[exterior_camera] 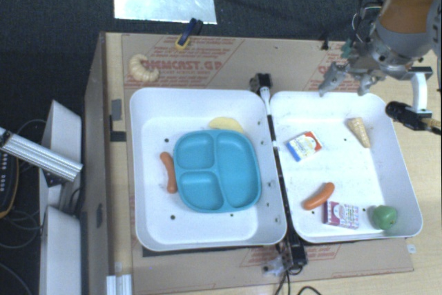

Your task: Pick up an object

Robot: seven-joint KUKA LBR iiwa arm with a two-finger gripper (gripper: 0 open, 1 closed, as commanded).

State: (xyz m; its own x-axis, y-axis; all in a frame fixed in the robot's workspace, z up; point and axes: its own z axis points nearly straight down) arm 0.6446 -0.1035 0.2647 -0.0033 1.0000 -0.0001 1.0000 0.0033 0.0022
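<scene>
Hovering above the far edge of the right bin, the gripper has its two fingers spread apart with nothing between them. The candidate things all lie lower in that bin, apart from the fingers. Nearest is a pale cone-shaped piece, tapering toward the near side, lying just below and slightly right of the gripper. A small white packet with red and blue print sits toward the bin's left wall. Further down, an orange sausage lies at a slant near the middle, with a pink and white box just beside it and a green rounded fruit in the near right corner. In the left bin a blue divided plate fills the middle, a second orange sausage lies along its left side, and a yellowish piece peeks out from behind its far edge.
</scene>
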